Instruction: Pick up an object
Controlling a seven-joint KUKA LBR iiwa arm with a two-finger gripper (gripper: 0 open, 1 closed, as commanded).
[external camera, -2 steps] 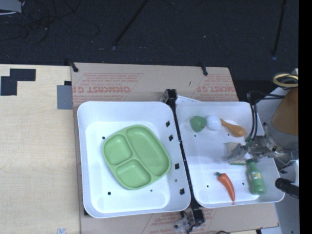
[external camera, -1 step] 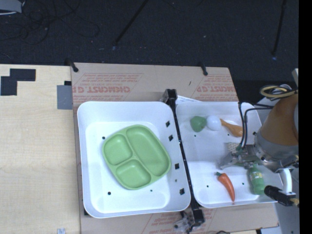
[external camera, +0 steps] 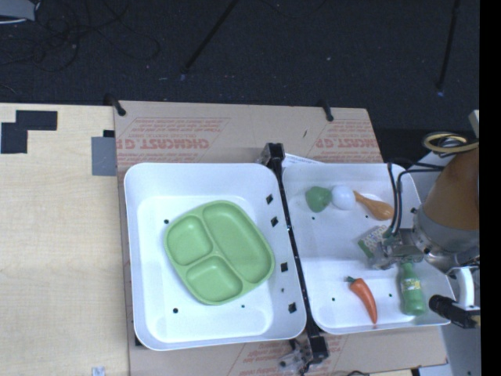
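Observation:
My gripper (external camera: 382, 251) is low in the right bin (external camera: 329, 319), near its right side, under the grey arm with the orange band (external camera: 458, 194). A small dark green object (external camera: 368, 245) lies right at the gripper's left tip; whether it is gripped is unclear. A green bottle (external camera: 409, 288) lies just below the gripper. An orange-red carrot-like piece (external camera: 363, 298) rests at the bin's front. At the back of the bin sit a green lump (external camera: 316, 200), a white ball (external camera: 343, 197) and an orange piece (external camera: 374, 205).
The left bin (external camera: 145, 288) holds a light green divided plate (external camera: 218, 251). A black divider (external camera: 286, 241) with clips runs between the bins. Brown cardboard (external camera: 196, 135) lies under both bins, on a pale wooden bench (external camera: 55, 241).

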